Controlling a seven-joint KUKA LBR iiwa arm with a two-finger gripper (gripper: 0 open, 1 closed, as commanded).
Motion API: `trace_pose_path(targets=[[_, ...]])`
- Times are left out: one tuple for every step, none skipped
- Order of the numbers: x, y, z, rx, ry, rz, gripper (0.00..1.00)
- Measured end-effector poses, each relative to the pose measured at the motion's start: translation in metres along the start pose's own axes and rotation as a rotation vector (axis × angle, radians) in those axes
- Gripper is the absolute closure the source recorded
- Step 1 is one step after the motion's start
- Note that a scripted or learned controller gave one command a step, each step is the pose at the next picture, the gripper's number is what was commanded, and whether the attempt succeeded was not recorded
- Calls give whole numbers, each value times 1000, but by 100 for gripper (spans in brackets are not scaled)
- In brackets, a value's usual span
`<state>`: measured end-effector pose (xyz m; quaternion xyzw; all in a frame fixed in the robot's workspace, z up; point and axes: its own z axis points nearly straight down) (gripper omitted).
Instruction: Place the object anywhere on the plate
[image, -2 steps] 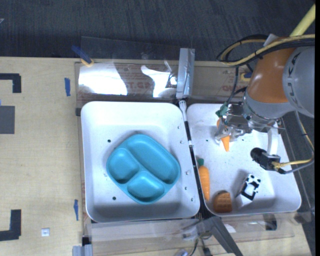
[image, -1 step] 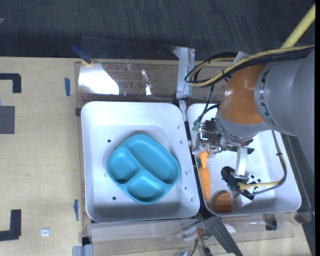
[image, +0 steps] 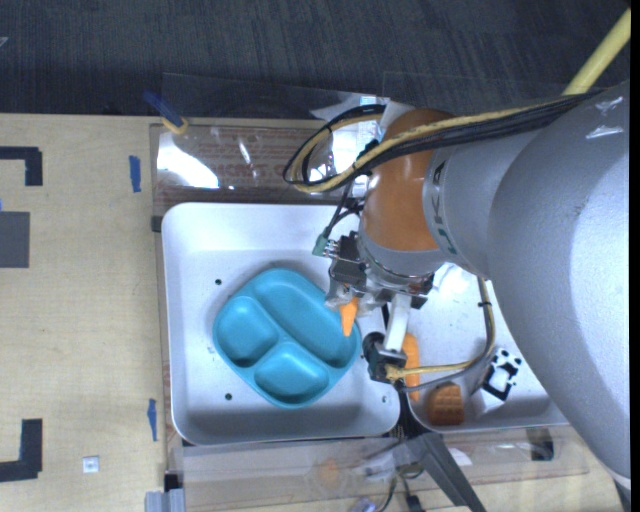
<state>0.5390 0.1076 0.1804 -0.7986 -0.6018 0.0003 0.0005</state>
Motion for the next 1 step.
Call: trace_pose_path(targets=[[-1, 1, 0, 0, 0, 2, 0]])
